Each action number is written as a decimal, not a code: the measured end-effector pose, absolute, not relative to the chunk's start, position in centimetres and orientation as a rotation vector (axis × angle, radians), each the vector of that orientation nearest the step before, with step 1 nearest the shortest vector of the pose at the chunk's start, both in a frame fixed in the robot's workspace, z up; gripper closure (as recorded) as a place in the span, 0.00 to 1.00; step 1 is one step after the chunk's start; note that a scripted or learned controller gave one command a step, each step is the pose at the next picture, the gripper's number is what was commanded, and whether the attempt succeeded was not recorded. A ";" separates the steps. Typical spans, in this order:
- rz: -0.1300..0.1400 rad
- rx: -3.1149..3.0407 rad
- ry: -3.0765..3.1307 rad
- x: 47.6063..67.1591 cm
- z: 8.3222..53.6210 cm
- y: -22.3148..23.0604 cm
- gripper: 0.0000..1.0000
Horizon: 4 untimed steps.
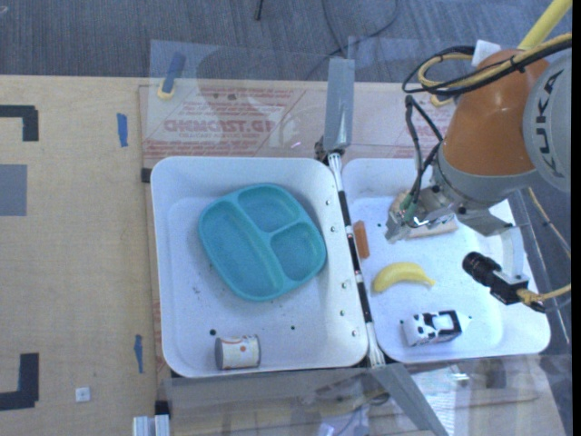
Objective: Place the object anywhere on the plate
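The pincer (406,222) is hanging low at 12 o'clock from the yellow banana (403,277); I cannot tell its state. It should be dropping straight, then carrying toward the blue 3-part plate (263,240).

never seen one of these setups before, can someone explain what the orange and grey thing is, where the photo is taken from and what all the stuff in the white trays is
The big grey and orange machine is a robot arm reaching in from the right. Its two-finger gripper hangs low over the right shallow white bin; I cannot tell whether its fingers hold anything.

The photo comes from one fixed camera above the bench, looking down at a slant.

The left shallow white bin holds a teal plastic plate with three compartments and, near the front, a small white and red can lying on its side. The right bin holds a yellow banana, a small orange stick-shaped piece by the divider, a black and white toy-like object and a flat tan piece beside the gripper.

The job is to put an object on the plate, which has nothing on it yet.
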<state>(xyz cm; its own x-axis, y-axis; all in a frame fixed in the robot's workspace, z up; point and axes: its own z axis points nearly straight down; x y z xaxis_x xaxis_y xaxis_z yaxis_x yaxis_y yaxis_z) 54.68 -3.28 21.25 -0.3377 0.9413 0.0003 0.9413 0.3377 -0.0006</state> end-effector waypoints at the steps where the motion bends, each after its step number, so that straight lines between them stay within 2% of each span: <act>1: 0.000 -1.650 -2.672 50.3 22.8 -7.6 1.00; 2: -0.003 -1.387 -2.825 58.6 24.8 -4.5 1.00; 3: -0.002 -0.834 -3.031 56.5 24.7 -3.2 1.00; 4: -0.001 -0.960 -2.994 56.3 21.9 -10.8 1.00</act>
